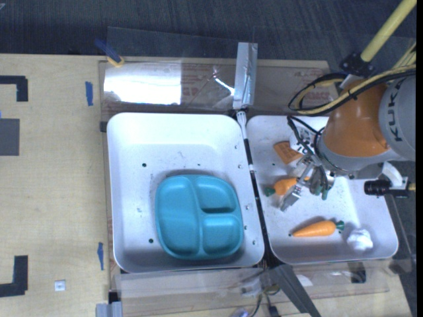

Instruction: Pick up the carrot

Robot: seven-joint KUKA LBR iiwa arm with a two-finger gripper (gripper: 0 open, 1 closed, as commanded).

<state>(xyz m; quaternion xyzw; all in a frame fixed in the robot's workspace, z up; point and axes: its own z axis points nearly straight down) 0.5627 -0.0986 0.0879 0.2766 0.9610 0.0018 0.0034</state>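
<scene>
A long orange carrot [314, 229] with a green top lies flat near the front of the right bin [344, 253], pointing left. A smaller orange carrot-like piece [282, 186] with a green end lies in the middle left of that bin. My gripper [299, 189] hangs low over the bin's middle, right against this smaller piece and above the long carrot. The grey arm with its orange band [357, 127] reaches in from the right and hides the bin's back right part.
An orange wedge-shaped item [285, 152] lies at the back of the right bin. A white crumpled object [360, 240] sits in its front right corner. The left bin [172, 144] holds a blue divided plate [198, 214]. Cables loop above the wrist.
</scene>
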